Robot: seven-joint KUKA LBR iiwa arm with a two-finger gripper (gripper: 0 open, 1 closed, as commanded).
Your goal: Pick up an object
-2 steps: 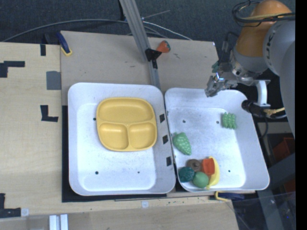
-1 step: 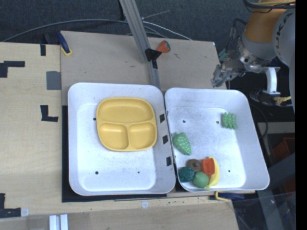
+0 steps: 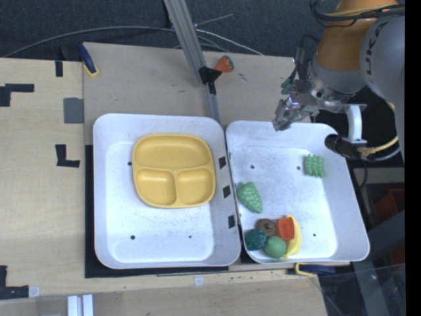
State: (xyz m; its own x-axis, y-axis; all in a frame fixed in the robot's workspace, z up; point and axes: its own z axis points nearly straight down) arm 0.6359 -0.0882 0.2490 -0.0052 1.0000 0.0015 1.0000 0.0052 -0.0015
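On the pale wooden bench we see two white bins side by side; the right bin (image 3: 342, 196) holds a small green studded piece (image 3: 314, 165) near its far right wall. It lies just toward us and rightward of the gripper (image 3: 284, 118), which hovers at the bin's far rim carrying nothing we can see.

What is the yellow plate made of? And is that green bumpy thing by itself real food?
The yellow plate looks like matte plastic: one even colour, with smooth, rounded, moulded compartments. The green bumpy thing in the right bin looks like a toy, probably plastic or rubber, since its bumps are regular; it is too small to be sure.
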